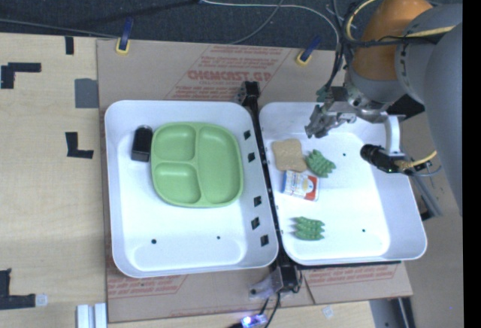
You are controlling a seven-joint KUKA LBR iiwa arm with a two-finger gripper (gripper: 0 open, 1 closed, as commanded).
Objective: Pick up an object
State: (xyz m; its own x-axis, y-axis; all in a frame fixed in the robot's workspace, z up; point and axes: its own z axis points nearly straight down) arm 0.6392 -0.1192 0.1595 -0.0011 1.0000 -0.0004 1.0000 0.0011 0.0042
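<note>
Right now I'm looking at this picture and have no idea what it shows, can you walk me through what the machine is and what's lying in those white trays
This is one photo, taken by a fixed camera above a bench and looking down at a slant. The big grey and orange shape at the right is a robot arm. At its tip is a two-finger gripper, hanging over the right bin.

Two shallow white bins sit side by side. The left bin holds a green divided plate and a small black block beside it. The right bin holds a tan flat piece, a small red, white and blue packet and two green toy-like pieces.

I cannot see anything held between the fingers.
</note>
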